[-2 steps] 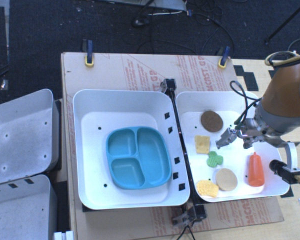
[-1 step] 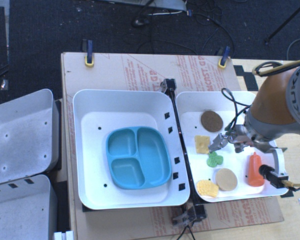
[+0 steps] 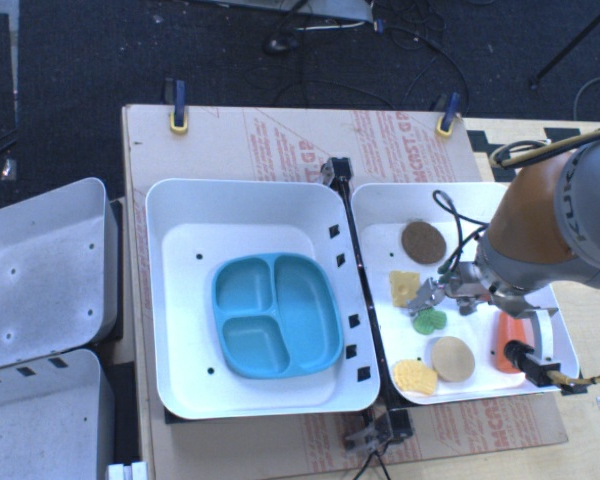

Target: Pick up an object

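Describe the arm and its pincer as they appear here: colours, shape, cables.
The arm is a thick rounded body with a grey casing and a broad orange-brown band above the wrist. Black cables loop along its side. The pincer is a small grey metal assembly at the tip. A yellow and black cable runs behind the arm.

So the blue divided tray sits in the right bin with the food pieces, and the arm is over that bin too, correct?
Not quite. The camera view shows the blue divided tray alone in the left bin. The food pieces, such as the brown disc and green piece, are in the right bin, where the gripper is.
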Action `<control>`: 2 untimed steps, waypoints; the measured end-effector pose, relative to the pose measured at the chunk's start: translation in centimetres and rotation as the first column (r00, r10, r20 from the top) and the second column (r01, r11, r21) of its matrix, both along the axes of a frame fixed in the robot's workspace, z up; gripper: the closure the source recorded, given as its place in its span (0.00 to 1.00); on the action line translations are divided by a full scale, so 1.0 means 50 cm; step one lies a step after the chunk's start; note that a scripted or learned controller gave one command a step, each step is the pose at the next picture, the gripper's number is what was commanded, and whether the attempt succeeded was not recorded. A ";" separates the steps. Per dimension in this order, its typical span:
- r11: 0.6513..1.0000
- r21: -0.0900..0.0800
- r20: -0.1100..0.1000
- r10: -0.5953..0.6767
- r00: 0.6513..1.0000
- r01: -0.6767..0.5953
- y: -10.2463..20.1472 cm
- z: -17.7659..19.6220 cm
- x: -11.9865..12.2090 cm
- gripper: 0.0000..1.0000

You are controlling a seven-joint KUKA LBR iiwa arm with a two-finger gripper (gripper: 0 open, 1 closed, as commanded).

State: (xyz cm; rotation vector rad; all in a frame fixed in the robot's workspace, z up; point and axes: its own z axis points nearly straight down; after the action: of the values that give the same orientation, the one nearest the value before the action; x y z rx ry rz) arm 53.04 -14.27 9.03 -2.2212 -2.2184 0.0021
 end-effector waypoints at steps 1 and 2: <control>1.000 0.000 0.003 -0.001 1.000 0.001 0.000 0.024 0.001 1.00; 1.000 -0.002 0.007 0.003 1.000 -0.003 -0.012 0.146 0.006 1.00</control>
State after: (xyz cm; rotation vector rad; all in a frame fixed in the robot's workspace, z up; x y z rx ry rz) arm 53.35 -14.88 16.34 -2.2231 -2.2262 -0.0034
